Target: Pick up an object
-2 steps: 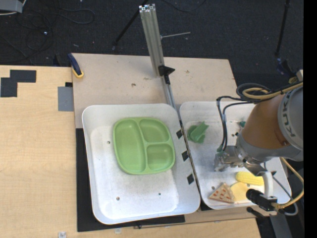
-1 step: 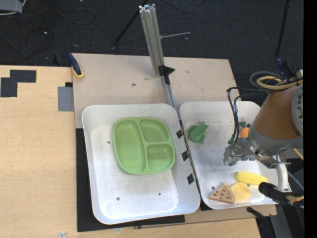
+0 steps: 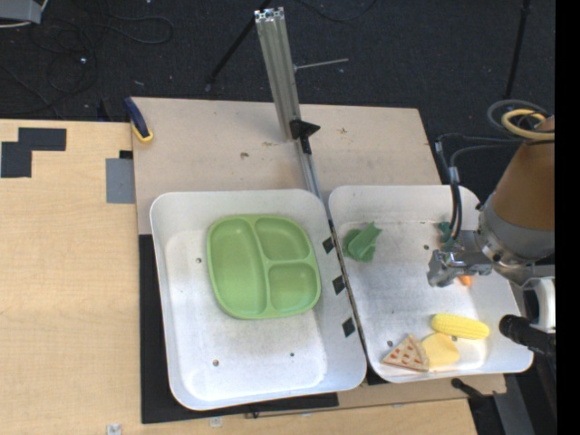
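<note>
Here, in the camera view, you look down on a pale wood table (image 3: pixel 63 270) with a tan board behind the bins and dark carpet strewn with cables beyond it. An aluminium post (image 3: pixel 279 71) rises at the back between the two bins. The left bin (image 3: pixel 181 361) carries a green divided plate (image 3: pixel 264 266) near its middle. The right bin (image 3: pixel 390 297) has a small green toy (image 3: pixel 363 241) near its left wall, and along its front edge a yellow corn cob (image 3: pixel 460 326), a pale yellow block (image 3: pixel 442 352) touching it below, and a waffle-patterned wedge (image 3: pixel 406 355) just beside that block.

The arm comes in from the right, its orange band (image 3: pixel 533 179) above the grey wrist. You see the tool (image 3: pixel 444 265) low over the right side of the right bin, above the corn cob and apart from it. Something small and orange shows just beside it. You cannot tell how far the tool is open, nor whether it holds anything.
</note>
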`<state>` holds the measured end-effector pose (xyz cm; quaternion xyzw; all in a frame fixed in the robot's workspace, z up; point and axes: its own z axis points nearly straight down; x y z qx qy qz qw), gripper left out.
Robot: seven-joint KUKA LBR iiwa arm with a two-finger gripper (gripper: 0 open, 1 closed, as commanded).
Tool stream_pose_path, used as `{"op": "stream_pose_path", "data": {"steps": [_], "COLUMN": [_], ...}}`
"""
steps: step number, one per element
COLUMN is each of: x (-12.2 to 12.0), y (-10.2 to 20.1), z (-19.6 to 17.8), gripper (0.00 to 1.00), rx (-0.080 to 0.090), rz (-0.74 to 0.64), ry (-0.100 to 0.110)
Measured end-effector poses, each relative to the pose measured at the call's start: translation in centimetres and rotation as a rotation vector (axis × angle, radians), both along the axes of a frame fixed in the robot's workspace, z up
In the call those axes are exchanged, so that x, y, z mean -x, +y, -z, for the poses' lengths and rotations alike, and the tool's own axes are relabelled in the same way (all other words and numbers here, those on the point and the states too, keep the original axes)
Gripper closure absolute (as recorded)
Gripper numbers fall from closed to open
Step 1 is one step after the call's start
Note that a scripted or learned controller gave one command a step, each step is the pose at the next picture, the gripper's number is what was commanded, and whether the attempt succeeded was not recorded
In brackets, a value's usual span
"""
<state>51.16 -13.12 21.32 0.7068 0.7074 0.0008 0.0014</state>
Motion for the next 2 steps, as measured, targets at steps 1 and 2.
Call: {"op": "stream_pose_path", "data": {"steps": [1, 2], "x": [-0.1, -1.3], "y": [-0.1, 4.9], "z": [-2.7, -1.8], "gripper": [1.0, 1.0], "rx": [0.0, -0.003], "rz": [-0.001, -0.003], "ry": [0.002, 0.007]}}
